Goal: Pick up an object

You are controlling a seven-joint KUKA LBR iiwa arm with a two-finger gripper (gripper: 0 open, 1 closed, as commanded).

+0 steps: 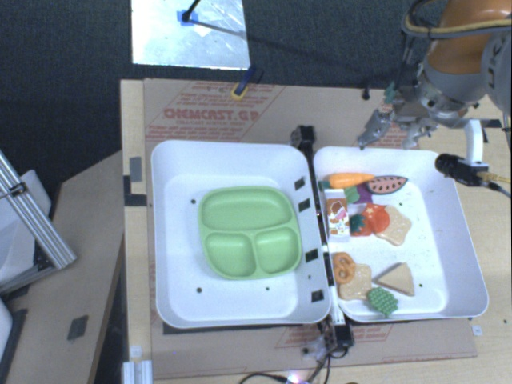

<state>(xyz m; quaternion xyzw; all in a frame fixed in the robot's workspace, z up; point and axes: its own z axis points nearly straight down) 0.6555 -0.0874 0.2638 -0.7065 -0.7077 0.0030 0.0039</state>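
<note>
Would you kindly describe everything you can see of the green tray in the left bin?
The green tray is a pale green, rounded-corner rectangle that looks like smooth moulded plastic. Raised ridges split it into three compartments: one wide section across the far side and two smaller ones along the near side. It lies flat and right way up on the floor of the left bin, roughly in the middle, turned slightly askew to the bin's walls. It touches only the bin floor and holds no items.
</note>
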